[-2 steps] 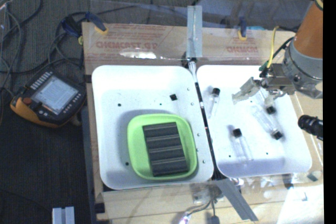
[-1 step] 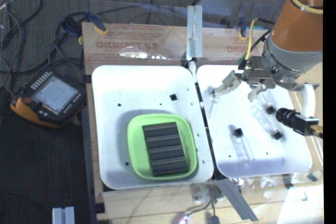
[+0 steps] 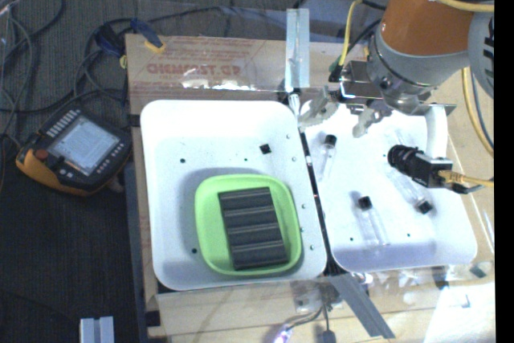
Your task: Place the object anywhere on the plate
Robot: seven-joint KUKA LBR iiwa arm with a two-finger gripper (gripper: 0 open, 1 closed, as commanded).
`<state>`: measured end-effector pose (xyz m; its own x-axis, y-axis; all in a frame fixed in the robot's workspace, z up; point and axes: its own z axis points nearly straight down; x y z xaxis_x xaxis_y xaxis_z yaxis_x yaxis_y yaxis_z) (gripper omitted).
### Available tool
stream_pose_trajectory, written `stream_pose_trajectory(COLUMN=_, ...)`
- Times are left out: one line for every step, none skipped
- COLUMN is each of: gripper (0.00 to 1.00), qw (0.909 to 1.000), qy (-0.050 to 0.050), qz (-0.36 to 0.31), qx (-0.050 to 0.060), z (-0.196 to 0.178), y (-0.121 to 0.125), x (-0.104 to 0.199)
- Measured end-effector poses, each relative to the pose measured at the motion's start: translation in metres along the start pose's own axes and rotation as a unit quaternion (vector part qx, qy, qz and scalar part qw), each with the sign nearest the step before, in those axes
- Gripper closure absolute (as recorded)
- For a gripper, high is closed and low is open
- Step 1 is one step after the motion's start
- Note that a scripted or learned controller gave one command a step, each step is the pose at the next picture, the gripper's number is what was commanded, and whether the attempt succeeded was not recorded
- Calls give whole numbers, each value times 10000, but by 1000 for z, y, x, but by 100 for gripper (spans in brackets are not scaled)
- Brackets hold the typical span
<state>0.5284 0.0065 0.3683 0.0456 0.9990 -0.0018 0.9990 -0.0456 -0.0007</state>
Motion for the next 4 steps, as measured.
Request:
stream_pose_trajectory(gripper=0, qw=9969, qy=-6, qz=-786, qx=-7, z=-47, y=43, x=16)
stream_pose_trajectory(gripper=0, qw=9903, qy=-7, qz=-1392, qx=-11, z=-66, y=68, x=-1)
stream_pose_trajectory(gripper=0, qw=9904, qy=1, qz=-1383, qx=-8, z=-66, y=76, x=73)
stream_pose_trajectory(gripper=0, qw=9906, qy=-4, qz=-1365, qx=-2, z=-44, y=91, x=122)
